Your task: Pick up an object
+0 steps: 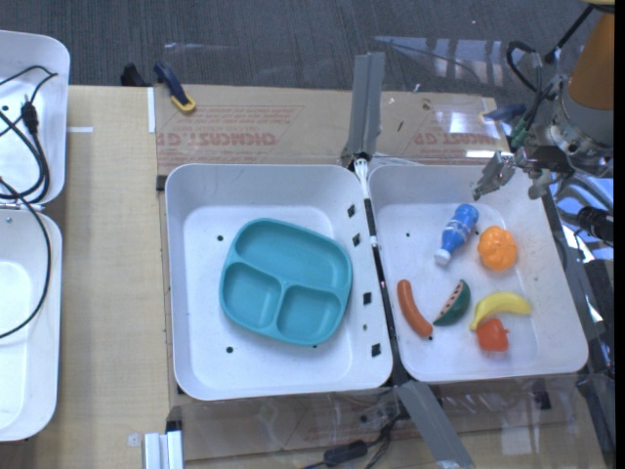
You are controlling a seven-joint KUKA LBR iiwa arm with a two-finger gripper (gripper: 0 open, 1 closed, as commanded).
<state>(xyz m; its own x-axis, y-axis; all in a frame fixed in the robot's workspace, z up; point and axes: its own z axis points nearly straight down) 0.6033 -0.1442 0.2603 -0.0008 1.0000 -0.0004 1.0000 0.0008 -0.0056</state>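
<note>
The right bin [410, 189] holds several toy items: a blue and white bottle [457, 231], an orange [497, 247], a red sausage [413, 308], a watermelon slice [452, 303], a yellow banana [501, 307] and a small red fruit [493, 334]. My gripper [515, 179] hangs over the bin's far right corner, above and behind the bottle and the orange. It is open, its two fingers spread apart with nothing between them.
A teal three-compartment plate [286, 281] lies in the left bin [186, 262]. A grey divider post [366, 106] stands behind the seam between the bins. Cables trail by the arm at the right.
</note>
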